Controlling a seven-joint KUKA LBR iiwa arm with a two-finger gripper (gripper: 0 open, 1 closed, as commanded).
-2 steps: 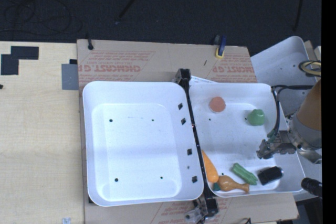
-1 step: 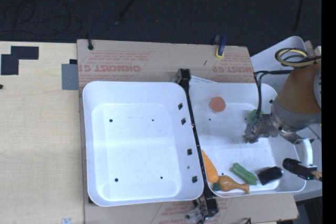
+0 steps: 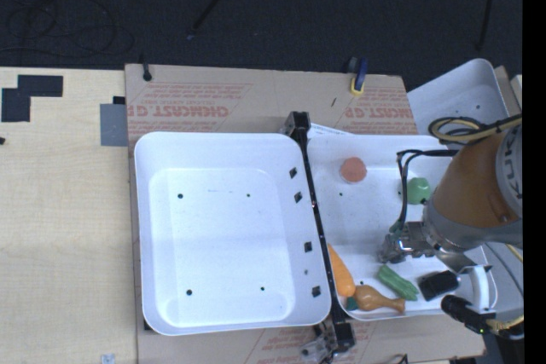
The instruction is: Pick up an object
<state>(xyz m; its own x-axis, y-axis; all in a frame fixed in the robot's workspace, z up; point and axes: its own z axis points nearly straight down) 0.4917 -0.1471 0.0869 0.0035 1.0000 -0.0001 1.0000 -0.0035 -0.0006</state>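
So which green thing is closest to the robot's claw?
The long dark green one, just in front of the gripper; the rounder, lighter green one sits farther back.

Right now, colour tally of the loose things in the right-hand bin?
Green: 2 (pale green piece, dark green piece)
Orange: 2 (orange carrot shape, tan-orange gourd shape)
Pink: 1 (pink ball)
Total: 5

The right bin [image 3: 363, 213] keeps open middle floor; carrot [image 3: 341, 271], green pod [image 3: 397, 282] and seemingly a gourd [image 3: 378, 298] crowd its near edge.
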